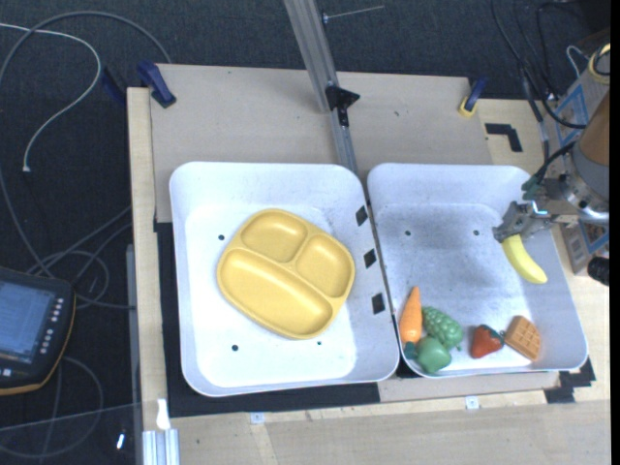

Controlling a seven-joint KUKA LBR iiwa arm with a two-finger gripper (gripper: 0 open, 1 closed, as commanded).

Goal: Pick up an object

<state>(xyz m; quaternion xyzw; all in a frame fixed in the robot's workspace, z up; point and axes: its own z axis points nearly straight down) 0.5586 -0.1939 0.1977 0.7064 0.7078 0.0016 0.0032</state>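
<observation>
A yellow banana (525, 259) lies at the right side of the right bin (446, 176), near its wall. My gripper (511, 227) hangs just above the banana's upper end, touching it or very close to it. Along the bin's front edge lie an orange carrot (412, 314), a bunch of green grapes (443, 325), a green pepper (433, 356), a red strawberry (486, 340) and an orange waffle (524, 337).
The left bin (194, 192) holds a yellow divided plate (287, 272). A metal post (315, 37) rises behind the seam between the bins. Cables trail on the dark floor to the left, and a tablet (27, 325) lies at the left edge.
</observation>
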